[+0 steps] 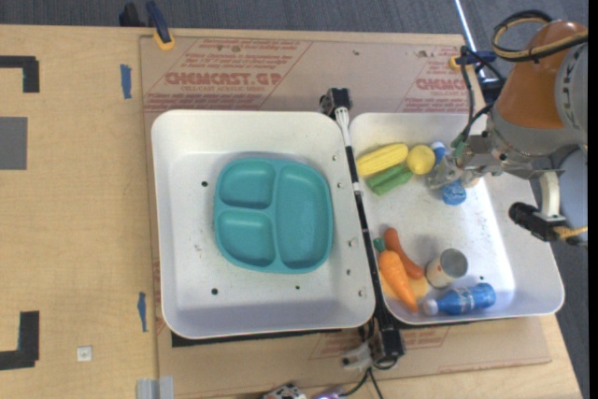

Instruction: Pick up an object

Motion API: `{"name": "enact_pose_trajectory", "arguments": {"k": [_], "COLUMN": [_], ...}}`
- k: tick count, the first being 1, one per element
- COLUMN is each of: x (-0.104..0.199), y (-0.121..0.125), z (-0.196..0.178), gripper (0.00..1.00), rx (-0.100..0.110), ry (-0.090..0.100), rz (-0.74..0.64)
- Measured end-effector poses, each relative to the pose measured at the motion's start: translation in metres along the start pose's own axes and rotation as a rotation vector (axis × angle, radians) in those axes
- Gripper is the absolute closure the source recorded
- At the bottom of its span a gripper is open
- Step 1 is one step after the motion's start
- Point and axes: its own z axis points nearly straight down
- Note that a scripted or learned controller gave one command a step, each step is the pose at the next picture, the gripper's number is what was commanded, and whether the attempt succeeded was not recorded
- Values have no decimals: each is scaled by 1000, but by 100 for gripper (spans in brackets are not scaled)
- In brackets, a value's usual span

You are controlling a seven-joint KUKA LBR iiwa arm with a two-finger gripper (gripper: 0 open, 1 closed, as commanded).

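Closest in sat the left bin (177,294), its teal divided plate (274,212) at the centre. In the right bin (533,290), two orange carrots (397,271) lay at 7 o'clock, with a small tin (448,264) and a blue bottle (464,299) near 6 o'clock. A yellow piece (383,159) and a green one (388,178) crowded 10 o'clock, with a yellow ball (420,158) just beside them. My fingers (447,175) hung at 12 o'clock over a small blue object (454,194); I could not tell whether they were clenched or released. I judged the danger to be the ball so near. A closing stroke might nudge it or pinch both, and the little blue object might squirt away.
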Motion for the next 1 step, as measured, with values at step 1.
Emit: {"name": "enact_pose_trajectory", "arguments": {"k": [1], "x": [76], "y": [15], "z": [-80], "gripper": [100], "rx": [1], "ry": [0], "rz": [28]}}
